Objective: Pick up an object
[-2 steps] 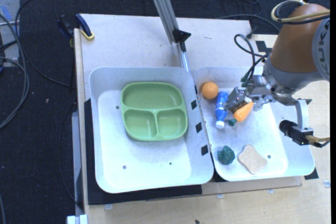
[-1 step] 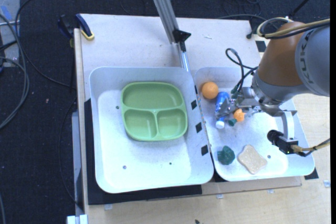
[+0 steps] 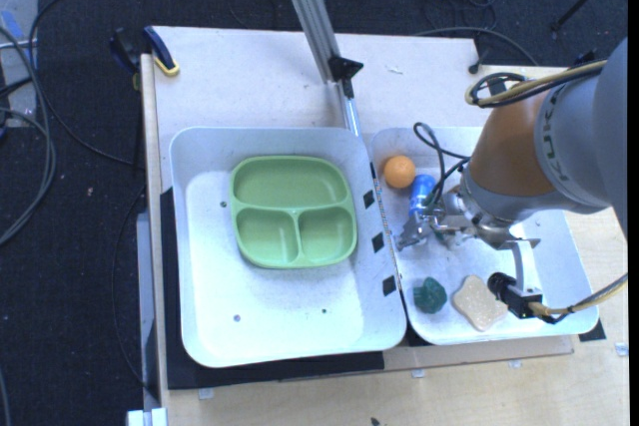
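The right bin (image 3: 577, 259) holds an orange ball (image 3: 399, 171), a small blue object (image 3: 421, 189), a dark green lump (image 3: 430, 295) and a tan bread-like piece (image 3: 478, 303). My gripper (image 3: 416, 230) hangs low over the left part of this bin. It sits just below the blue object and above the green lump. From the right, the arm with its orange band (image 3: 509, 155) reaches in and covers the bin's middle. I see nothing clearly held.
A green divided plate (image 3: 295, 211) lies in the left bin (image 3: 200, 254). A slanted metal pole (image 3: 310, 0) crosses the bench top towards the bins. Black and yellow cables (image 3: 499, 87) loop off the arm over the right bin.
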